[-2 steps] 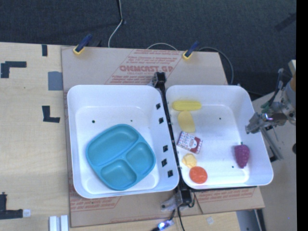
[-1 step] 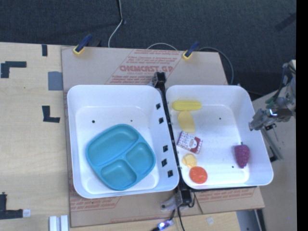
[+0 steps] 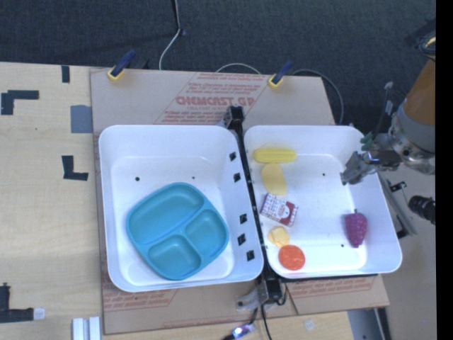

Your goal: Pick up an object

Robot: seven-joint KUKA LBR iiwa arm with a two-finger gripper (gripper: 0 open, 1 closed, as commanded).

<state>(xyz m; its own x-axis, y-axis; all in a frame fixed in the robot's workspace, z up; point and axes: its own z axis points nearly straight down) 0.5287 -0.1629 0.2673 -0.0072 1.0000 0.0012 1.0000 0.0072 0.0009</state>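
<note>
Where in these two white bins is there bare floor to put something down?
Right bin: a wide bare patch between the purple grape bunch and the toys crowded along the divider, from the yellow corn cob down to the orange round fruit. Left bin: bare strip above the blue divided plate.

Glossy white plastic bins [image 3: 170,137], smooth matt blue plastic plate [image 3: 177,230], printed brown cardboard [image 3: 205,98] underneath.

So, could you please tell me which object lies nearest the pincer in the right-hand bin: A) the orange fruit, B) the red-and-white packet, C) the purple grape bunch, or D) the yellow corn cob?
C: the purple grape bunch lies by the right wall, just below the pincer; the others sit along the left side.
</note>
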